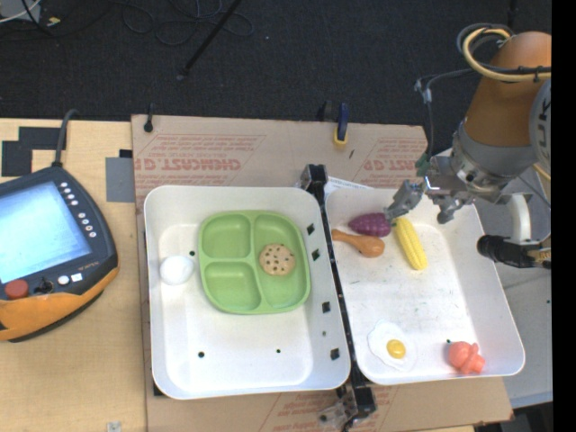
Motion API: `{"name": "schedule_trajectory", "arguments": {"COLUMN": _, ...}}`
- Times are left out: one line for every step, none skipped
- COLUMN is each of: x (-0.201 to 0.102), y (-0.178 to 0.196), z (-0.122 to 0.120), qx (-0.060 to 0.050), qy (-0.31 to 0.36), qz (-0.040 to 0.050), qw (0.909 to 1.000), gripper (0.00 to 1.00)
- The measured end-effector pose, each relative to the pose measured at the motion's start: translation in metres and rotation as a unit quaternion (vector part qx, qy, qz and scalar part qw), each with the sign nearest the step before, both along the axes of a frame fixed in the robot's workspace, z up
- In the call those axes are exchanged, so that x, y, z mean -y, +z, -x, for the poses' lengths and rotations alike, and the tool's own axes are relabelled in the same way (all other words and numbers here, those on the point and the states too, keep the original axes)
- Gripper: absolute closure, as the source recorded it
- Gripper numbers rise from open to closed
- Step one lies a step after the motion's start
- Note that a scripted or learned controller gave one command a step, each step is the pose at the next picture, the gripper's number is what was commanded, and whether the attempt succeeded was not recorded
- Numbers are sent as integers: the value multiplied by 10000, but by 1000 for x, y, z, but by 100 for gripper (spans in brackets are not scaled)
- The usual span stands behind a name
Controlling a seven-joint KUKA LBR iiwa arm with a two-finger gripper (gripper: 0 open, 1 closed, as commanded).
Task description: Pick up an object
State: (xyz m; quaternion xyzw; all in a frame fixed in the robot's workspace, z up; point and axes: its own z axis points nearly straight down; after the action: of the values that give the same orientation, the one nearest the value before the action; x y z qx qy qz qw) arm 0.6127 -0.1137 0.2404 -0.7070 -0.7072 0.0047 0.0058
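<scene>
white plastic bins sit side by side on the surface point(99, 138). in the right bin point(490, 309) lie a purple toy point(369, 224), an orange-brown drumstick point(358, 241), a yellow corn cob point(411, 243), a fried egg point(391, 347) and a small orange-red toy point(465, 356). the gripper point(425, 203) hovers over that bin's far edge, just above the corn and beside the purple toy, its fingers spread open with nothing between them, as far as the slanted view lets me judge. the left bin point(180, 349) holds a green divided tray point(225, 291) with a cookie point(276, 259) in one compartment, and a white ball point(176, 269) touching the tray's left edge.
</scene>
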Motion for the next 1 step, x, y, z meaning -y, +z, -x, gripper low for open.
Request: {"name": "schedule_trajectory", "arguments": {"x": 0, "y": 8, "z": -2, "qx": 70, "qy": 9, "qz": 8, "qw": 10000, "gripper": 0}}
